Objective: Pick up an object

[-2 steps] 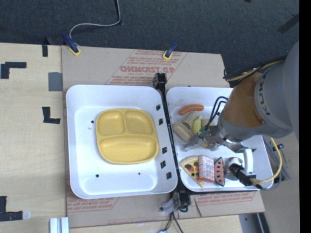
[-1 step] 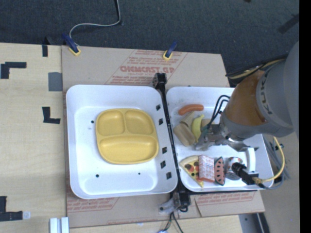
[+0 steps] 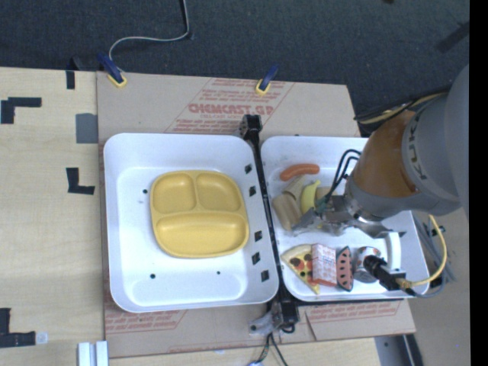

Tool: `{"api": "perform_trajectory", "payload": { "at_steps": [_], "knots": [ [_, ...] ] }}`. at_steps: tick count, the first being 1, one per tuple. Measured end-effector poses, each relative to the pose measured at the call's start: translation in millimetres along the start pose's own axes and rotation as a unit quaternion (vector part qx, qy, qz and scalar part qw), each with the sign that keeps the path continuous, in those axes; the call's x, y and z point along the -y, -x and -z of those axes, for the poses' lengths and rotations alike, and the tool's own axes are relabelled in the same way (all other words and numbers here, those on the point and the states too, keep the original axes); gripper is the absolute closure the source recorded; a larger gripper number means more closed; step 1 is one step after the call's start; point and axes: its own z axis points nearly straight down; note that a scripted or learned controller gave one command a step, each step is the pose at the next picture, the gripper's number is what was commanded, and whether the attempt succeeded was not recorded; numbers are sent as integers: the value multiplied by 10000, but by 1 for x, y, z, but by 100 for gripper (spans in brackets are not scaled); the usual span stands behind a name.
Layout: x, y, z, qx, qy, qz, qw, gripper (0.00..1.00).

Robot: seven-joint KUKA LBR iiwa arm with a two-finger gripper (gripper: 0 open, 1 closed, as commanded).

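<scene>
We see the pincer (image 3: 316, 218) low in the right bin (image 3: 415, 280), over the tan piece (image 3: 286, 208) beside the banana (image 3: 308, 196), nothing lifted yet; we cannot tell its state; the left bin (image 3: 130, 280) holds a yellow tray (image 3: 200, 213).

The gripper (image 3: 316, 218) sits low in the right bin (image 3: 418, 259), hemmed in on most sides. Just ahead of its fingers lies a tan bread-like piece (image 3: 286, 209), with a banana (image 3: 308, 197) and a sausage (image 3: 299, 171) beyond. Just below the fingers, a pizza slice (image 3: 299, 262), a red-and-white packet (image 3: 324, 264) and a watermelon slice (image 3: 345, 268) crowd the floor. Past the divider (image 3: 259, 197), the left bin (image 3: 122, 204) holds only a yellow sectioned plate (image 3: 200, 213), with bare white floor around it.
</scene>
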Motion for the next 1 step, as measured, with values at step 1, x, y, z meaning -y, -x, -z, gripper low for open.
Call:
{"api": "perform_trajectory", "payload": {
  "at_steps": [1],
  "knots": [
    [-43,-2,-10,-11,-25,3,10000,0]
  ]
}}
